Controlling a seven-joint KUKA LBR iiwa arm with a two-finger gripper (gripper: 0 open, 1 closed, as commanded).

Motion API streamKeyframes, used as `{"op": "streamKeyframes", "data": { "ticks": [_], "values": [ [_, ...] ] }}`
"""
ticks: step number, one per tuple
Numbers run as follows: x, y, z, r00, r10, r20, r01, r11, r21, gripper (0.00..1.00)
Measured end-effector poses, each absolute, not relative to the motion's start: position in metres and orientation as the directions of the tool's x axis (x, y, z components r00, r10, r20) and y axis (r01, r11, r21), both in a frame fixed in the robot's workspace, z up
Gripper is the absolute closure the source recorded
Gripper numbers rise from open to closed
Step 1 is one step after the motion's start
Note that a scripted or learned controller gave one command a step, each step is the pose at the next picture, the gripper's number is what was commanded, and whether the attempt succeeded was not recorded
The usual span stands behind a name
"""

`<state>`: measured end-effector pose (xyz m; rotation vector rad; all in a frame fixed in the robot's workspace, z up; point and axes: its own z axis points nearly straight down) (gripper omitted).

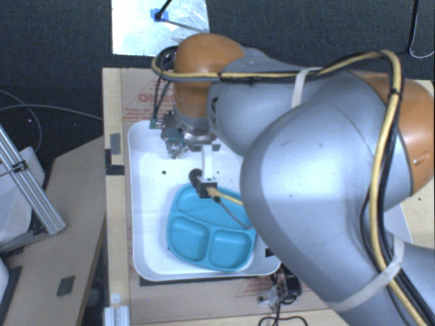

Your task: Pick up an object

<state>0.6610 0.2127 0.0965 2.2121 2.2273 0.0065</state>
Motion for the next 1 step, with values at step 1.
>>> {"op": "streamKeyframes", "data": {
  "ticks": [1],
  "values": [
    [0.6227, 0.2373, 0.2829, -0.008, 1.0, 0.009, 1.0, 0.008, 0.017, 1.0]
  ]
}}
